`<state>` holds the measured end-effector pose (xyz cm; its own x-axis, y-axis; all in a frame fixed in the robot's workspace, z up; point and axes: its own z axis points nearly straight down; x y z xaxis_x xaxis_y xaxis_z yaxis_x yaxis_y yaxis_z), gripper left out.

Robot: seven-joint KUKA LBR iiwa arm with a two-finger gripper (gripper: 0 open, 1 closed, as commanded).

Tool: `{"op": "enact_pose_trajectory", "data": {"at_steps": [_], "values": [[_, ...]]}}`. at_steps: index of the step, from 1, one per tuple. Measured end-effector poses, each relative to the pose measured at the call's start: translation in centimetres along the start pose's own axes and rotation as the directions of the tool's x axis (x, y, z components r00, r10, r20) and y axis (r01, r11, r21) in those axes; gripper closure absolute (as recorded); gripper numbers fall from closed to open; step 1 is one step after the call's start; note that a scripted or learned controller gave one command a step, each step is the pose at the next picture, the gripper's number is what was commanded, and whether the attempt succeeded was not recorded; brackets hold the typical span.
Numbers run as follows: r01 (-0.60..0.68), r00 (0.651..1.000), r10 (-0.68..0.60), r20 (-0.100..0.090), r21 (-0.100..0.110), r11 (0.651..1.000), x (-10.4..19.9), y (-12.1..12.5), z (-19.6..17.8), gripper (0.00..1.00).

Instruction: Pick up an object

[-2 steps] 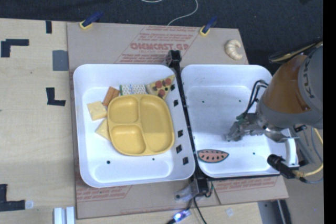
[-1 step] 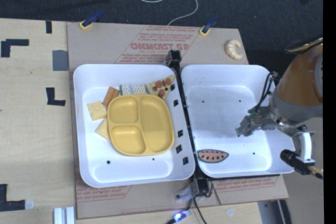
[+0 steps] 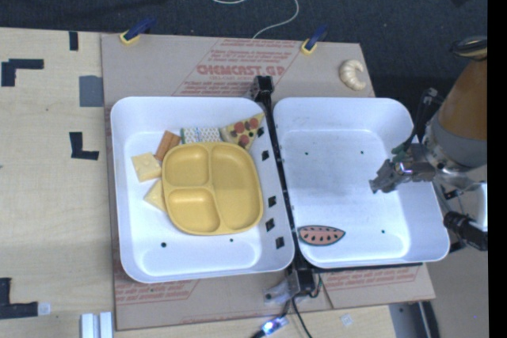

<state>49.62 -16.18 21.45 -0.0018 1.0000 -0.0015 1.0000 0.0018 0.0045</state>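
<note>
**Pincer hovers at the right bin's far edge**

Pincer (image 3: 386,180) sits over the right-hand side of the right bin (image 3: 348,111), reaching in from the arm (image 3: 463,115) with its grey body and orange band. Its dark tips point toward the middle of the bin, but they are small and blurred — I cannot tell whether it is open or closed, and nothing shows between them.

On the floor of that same bin, near the front wall, lies a watermelon slice (image 3: 321,234), flat, red with dark seeds and a green rind along its lower curve. It is well apart from the pincer.

Over in the left bin (image 3: 127,170), a yellow divided plate (image 3: 212,187) with three compartments takes up the middle. Small toy foods crowd around its upper-left edge: a pale cracker (image 3: 146,166), a brown piece (image 3: 167,144), and a pizza slice (image 3: 244,128) close to the wall between the bins.

Both bins rest on a cardboard sheet (image 3: 238,63) — held by yellow-and-blue clamps (image 3: 136,30) at the back corners. A pale shell-like object (image 3: 354,74) lies on the cardboard behind the right bin.
</note>
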Motion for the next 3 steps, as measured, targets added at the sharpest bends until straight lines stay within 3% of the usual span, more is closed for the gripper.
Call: {"op": "enact_pose_trajectory", "data": {"at_steps": [1, 3], "values": [[0.000, 1.000, 0.000, -0.002, 0.005, 1.000, 0.1, 0.0, -1.0, 1.00], [0.006, 1.000, -0.006, -0.003, 0.005, 1.000, 9.9, 4.2, -1.8, 1.00]]}}
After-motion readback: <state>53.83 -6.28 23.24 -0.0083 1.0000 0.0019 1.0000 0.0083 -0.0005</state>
